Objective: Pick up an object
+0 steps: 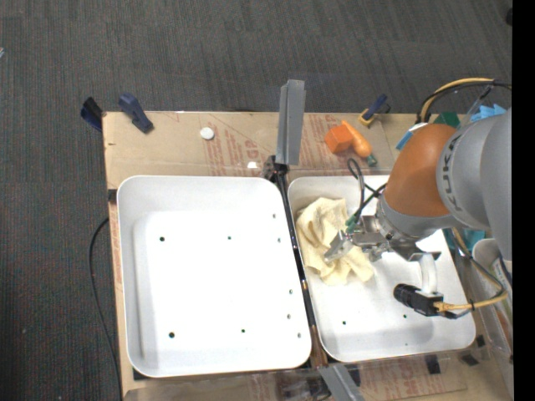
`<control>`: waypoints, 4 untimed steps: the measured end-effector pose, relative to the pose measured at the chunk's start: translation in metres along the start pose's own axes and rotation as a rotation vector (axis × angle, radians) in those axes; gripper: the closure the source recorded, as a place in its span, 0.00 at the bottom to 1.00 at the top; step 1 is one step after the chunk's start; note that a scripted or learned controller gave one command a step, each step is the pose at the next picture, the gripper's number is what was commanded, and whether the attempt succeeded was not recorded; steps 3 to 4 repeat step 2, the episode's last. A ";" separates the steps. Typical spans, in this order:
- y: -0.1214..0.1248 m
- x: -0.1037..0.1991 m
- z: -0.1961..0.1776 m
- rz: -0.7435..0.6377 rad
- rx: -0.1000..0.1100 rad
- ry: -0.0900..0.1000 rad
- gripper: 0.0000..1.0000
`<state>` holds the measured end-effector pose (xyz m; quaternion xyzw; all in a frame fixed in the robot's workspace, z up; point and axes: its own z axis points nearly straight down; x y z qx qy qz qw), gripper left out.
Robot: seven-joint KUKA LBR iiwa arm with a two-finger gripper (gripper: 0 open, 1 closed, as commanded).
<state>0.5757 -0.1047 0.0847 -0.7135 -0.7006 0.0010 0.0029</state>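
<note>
A crumpled pale yellow cloth (325, 231) lies in the right bin (376, 332), against its left wall. My gripper (341, 250) reaches in from the right and sits low over the cloth's right side, its metal fingertips (335, 252) touching or just above the fabric. The cloth rests on the bin floor and is not lifted.
The left bin (209, 274) stands beside the right one, with a grey upright post (291, 132) at the divider's far end. An orange tool (348, 139) and blue clamps (134, 111) sit on the cardboard behind the bins. My arm covers the right bin's far right part.
</note>
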 end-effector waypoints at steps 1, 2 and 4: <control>0.000 0.001 -0.006 0.002 0.006 0.003 1.00; 0.051 0.038 -0.100 -0.185 0.000 -0.002 1.00; 0.051 0.038 -0.100 -0.185 0.000 -0.002 1.00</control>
